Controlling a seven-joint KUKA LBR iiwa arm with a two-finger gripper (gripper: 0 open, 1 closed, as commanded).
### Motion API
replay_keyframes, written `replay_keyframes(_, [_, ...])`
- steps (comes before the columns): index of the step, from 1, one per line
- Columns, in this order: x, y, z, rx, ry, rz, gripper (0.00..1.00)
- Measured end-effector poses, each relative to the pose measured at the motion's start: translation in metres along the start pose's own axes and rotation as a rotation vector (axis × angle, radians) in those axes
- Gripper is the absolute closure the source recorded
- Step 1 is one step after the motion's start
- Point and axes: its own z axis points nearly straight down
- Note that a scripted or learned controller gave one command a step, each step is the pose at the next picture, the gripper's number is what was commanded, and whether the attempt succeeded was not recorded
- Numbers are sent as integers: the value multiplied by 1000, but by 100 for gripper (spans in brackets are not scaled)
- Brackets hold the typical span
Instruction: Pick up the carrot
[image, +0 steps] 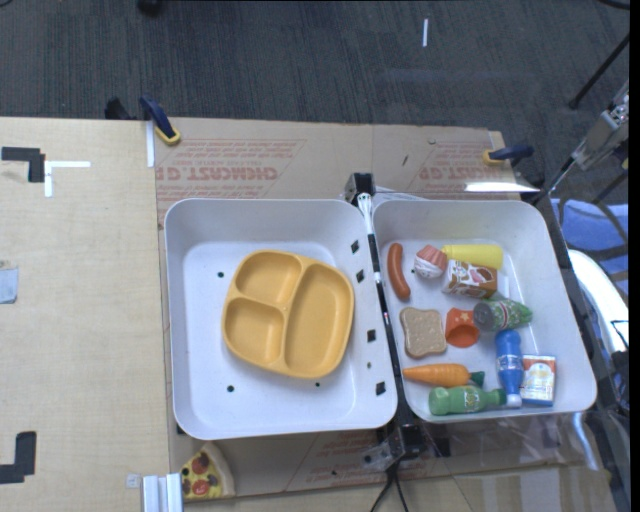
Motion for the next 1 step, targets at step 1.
replay_keyframes(1, [0,0,0,0,0,1,0])
